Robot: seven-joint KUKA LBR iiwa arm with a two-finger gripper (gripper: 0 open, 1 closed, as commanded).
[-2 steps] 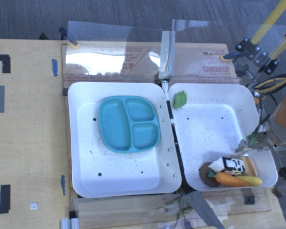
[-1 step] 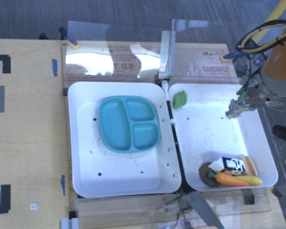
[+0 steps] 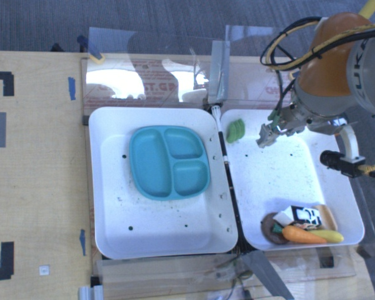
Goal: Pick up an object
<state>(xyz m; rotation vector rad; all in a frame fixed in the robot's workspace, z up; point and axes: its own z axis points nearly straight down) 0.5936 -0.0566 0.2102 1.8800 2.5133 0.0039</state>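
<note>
The two bins, left (image 3: 106, 186) and right (image 3: 269, 174), look like smooth white plastic with a soft shine, and small dark specks lie on their floors. The tray (image 3: 169, 162) in the left bin is teal plastic, smooth and a little glossy. The table (image 3: 37, 167) has a pale, matt surface that looks like wood or board. Behind the bins stands a clear sheet (image 3: 150, 74), glossy, with bright reflections. The arm (image 3: 337, 55) has an orange glossy shell and grey smooth parts; its cables (image 3: 287, 39) look like black rubber or plastic. The end effector (image 3: 270, 133) looks like dull grey metal. The green thing (image 3: 235, 130) looks matt and slightly rough. The carrot (image 3: 303, 234) looks like smooth orange plastic.
</note>
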